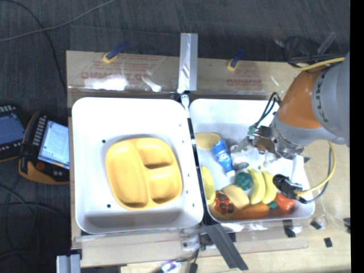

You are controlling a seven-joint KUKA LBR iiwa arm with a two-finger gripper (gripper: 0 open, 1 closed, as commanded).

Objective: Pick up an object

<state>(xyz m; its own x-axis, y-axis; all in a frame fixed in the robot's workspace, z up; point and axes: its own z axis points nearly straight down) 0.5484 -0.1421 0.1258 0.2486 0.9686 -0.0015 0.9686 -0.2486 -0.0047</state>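
- Two shallow white bins sit side by side on the tabletop (pixel 91 73): the left white bin (pixel 85 152) carries a yellow plastic tray with three compartments (pixel 144 171), and the right white bin (pixel 227 115) holds a heap of small toy foods crowded toward its near edge.
- In that heap lie a blue-and-white packet (pixel 222 155), a dark green round piece (pixel 244 181), a bunch of yellow toy bananas (pixel 260 187), an orange toy carrot (pixel 250 211) along the near wall, and a pale yellow bun-like piece (pixel 207 140) further back.
- The grey arm with its orange band (pixel 300 104) reaches in from the right, and the pincer (pixel 250 152) hangs low over the right bin, just beside the blue packet and above the green piece; whether it is spread or closed cannot be told from this angle, and nothing is visibly held.
- The likely trouble is crowding: the pieces touch and overlap, so a descent could land on two at once, push one aside, or close on a rounded surface that slips out.
- The bananas and green piece are smooth and curved, which probably makes a firm hold harder than on the flat packet.
- Cables (pixel 327 175) trailing near the wrist could snag on the bin wall.
- The tabletop is brown board with clear taped sheeting at the back and two blue-and-yellow clips (pixel 115 52); dark carpet surrounds it, with an orange handheld control pendant (pixel 45 149) on the floor to the left.
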